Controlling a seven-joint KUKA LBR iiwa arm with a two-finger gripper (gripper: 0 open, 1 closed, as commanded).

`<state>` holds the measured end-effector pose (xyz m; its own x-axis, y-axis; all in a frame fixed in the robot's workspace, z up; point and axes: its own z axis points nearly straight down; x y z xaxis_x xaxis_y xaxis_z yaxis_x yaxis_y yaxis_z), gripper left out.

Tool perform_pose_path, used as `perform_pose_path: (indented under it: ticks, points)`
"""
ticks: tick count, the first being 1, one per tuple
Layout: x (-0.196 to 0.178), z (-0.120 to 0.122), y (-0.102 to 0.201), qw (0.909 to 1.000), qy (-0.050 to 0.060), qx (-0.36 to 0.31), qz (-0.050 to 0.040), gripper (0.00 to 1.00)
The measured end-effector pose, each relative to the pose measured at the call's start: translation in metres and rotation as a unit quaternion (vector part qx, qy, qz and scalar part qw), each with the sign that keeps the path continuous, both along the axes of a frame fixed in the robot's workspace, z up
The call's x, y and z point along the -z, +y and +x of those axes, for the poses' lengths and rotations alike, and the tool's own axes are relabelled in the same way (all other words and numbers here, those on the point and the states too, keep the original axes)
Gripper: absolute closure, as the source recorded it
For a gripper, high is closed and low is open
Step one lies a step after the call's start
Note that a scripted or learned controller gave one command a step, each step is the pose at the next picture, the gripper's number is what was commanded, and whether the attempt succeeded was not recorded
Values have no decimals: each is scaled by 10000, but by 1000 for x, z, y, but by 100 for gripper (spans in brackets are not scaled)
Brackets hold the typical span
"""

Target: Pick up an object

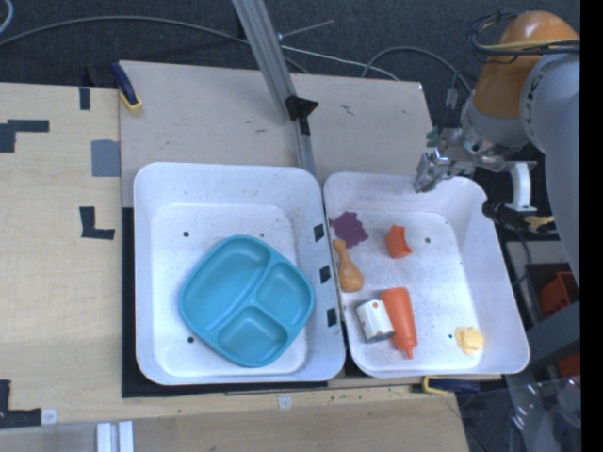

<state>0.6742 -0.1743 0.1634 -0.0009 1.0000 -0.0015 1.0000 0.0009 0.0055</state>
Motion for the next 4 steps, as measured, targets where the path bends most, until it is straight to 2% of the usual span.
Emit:
perform_pose_path:
  ticks: [2,3,4]
  points:
    - [-112,0,10,10000,2,-6,2,100]
    - [-111,-4,55,10000,33,-22,11,100]
    - [-107,-20,111,10000,40,-27,16,100]
